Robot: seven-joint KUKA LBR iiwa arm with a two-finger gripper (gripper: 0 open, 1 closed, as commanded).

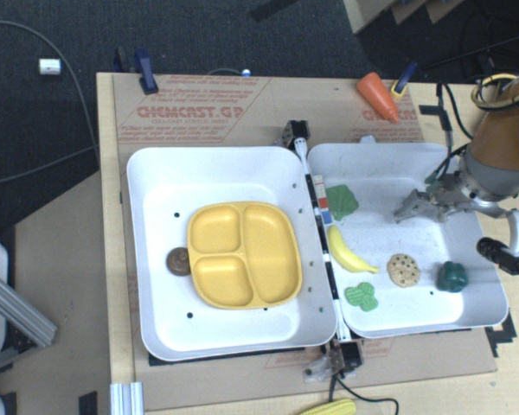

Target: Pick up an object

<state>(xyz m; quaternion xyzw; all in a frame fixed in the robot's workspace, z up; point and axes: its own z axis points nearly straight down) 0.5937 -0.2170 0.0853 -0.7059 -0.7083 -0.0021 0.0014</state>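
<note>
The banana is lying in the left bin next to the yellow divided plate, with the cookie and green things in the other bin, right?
Not quite. The camera view shows the banana in the right bin, against its left wall, near the cookie and green things. The yellow divided plate sits in the left bin, as you said.

dark carpet (52, 128) (cable-strewn), wooden bench (199, 111)

Looked like a robotics lab to me: a plywood bench (199, 111) with two white bins (156, 232) clamped to it, loose cables (17, 33) trailing over dark carpet (52, 128), aluminium framing (13, 305) at the left edge.
</note>
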